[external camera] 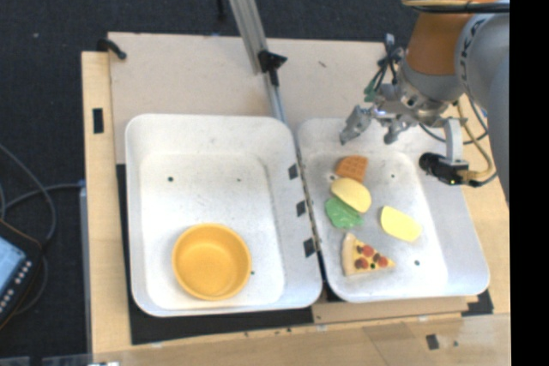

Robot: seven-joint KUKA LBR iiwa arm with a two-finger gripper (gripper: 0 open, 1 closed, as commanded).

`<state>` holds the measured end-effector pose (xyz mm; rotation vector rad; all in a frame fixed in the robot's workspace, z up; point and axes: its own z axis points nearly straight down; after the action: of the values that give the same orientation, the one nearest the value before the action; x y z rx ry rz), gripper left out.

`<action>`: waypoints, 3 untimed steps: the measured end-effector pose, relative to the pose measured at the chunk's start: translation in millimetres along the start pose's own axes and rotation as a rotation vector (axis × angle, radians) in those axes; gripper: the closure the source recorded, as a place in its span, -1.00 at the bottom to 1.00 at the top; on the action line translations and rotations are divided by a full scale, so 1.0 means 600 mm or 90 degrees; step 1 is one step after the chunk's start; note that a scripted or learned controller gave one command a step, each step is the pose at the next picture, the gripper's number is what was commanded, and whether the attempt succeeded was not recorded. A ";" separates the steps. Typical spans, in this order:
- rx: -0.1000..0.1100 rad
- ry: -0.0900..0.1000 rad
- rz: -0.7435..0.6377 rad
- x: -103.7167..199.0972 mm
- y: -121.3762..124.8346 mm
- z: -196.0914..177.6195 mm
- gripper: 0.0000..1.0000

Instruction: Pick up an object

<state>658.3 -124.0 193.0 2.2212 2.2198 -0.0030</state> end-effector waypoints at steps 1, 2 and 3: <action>0.002 0.000 0.001 -0.005 0.006 0.071 -1.00; -0.004 0.000 0.002 -0.006 0.009 0.047 1.00; -0.006 0.001 0.001 -0.009 0.007 -0.062 1.00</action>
<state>662.7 -129.5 230.0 2.2194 2.2137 0.0079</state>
